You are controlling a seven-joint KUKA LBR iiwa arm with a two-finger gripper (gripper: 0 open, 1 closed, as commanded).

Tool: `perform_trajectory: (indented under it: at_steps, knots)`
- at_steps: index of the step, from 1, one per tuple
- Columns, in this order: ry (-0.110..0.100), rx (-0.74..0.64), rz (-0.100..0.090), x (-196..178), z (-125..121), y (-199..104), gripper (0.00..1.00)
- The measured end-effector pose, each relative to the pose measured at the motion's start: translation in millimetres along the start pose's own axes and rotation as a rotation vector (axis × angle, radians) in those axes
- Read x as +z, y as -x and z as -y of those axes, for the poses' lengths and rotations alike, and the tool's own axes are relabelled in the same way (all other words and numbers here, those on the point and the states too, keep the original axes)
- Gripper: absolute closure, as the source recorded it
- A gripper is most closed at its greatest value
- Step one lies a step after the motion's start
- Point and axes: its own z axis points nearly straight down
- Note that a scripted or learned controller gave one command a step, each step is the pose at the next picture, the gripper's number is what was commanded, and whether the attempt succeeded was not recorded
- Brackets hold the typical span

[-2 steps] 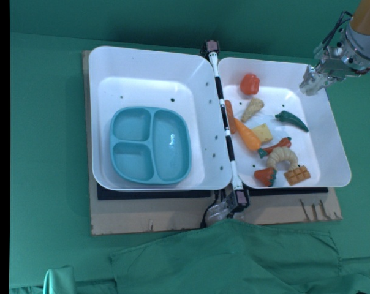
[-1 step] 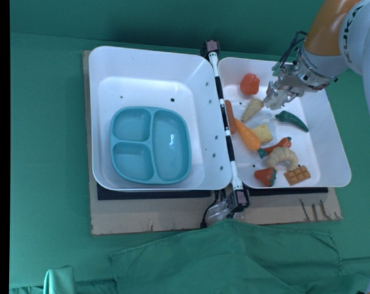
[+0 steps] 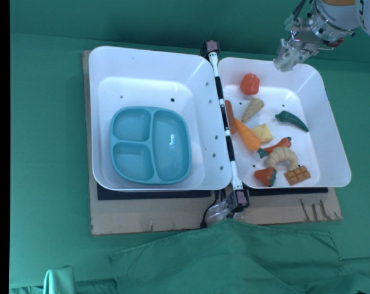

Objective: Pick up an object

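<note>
the grey two-finger gripper (image 3: 287, 59) hangs over the right shallow white bin's (image 3: 336, 141) far rim — whether it is open or closed is unclear — well above the red plastic pepper (image 3: 250, 84).

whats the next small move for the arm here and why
Probably swing the pincer a little inward and down toward the red pepper. The pincer hangs above the far rim of the right bin with nothing between its fingers, and the red pepper is the nearest toy food, lying apart from the carrot and the others.
</note>
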Motion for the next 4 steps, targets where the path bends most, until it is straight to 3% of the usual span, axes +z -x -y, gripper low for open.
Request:
perform_trajectory:
  at_steps: [1, 2, 3, 4]
  knots:
    - [0.002, 0.000, 0.000, -108.8, -22.4, -16.6, 1.00]
    - [-0.012, 0.004, -0.001, -101.2, -20.8, -15.0, 0.00]
    - [-0.005, 0.007, 0.003, -116.2, -21.2, -13.8, 1.00]
    - [-0.006, 0.007, 0.003, -115.5, -21.2, -13.8, 0.00]
